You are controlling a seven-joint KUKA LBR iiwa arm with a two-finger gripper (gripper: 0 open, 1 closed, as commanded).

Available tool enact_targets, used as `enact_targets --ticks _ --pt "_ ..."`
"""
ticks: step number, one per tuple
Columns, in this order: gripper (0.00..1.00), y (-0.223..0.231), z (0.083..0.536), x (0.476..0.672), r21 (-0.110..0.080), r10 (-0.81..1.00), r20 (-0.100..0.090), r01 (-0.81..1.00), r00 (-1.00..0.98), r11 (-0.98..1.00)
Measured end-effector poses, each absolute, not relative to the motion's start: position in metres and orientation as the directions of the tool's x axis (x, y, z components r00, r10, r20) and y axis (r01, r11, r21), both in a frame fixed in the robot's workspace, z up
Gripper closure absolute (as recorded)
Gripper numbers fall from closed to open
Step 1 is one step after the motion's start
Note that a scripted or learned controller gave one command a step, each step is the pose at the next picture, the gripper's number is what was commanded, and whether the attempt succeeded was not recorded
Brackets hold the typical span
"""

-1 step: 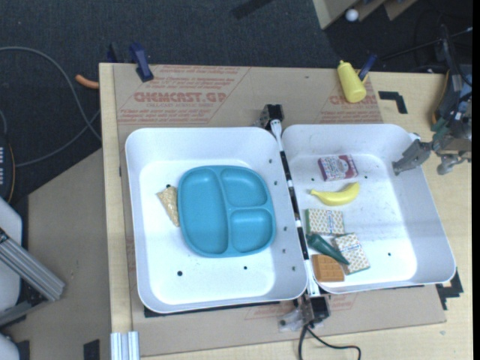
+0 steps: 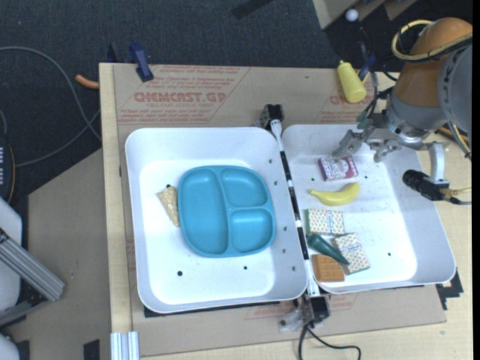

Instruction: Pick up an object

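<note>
The left bin (image 2: 150, 201) contains a blue divided plate (image 2: 225, 210), with a patterned packet (image 2: 169, 202) tucked against its left edge. In the right bin (image 2: 420, 238), a pink packet (image 2: 337, 168) lies near the top, a banana (image 2: 336, 194) just below it, and patterned packets (image 2: 327, 221), a green object (image 2: 327, 247) and a brown cracker (image 2: 326, 268) are gathered by the left wall. The gripper (image 2: 365, 144) is seen just right of the pink packet, its fingers spread apart and nothing held between them.

Bright even overhead light, white bins (image 2: 150, 276) near glare, soft short shadows, slightly soft focus, dark surrounding floor (image 2: 45, 21)
</note>
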State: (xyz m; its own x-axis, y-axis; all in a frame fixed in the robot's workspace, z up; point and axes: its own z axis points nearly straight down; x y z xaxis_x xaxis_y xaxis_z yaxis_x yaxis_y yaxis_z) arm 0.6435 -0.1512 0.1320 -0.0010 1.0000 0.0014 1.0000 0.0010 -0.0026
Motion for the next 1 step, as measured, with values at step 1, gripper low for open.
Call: enact_targets --ticks 1 --pt "0.00 -0.1387 0.0839 0.6046 -0.003 1.000 0.001 1.000 0.000 0.000"
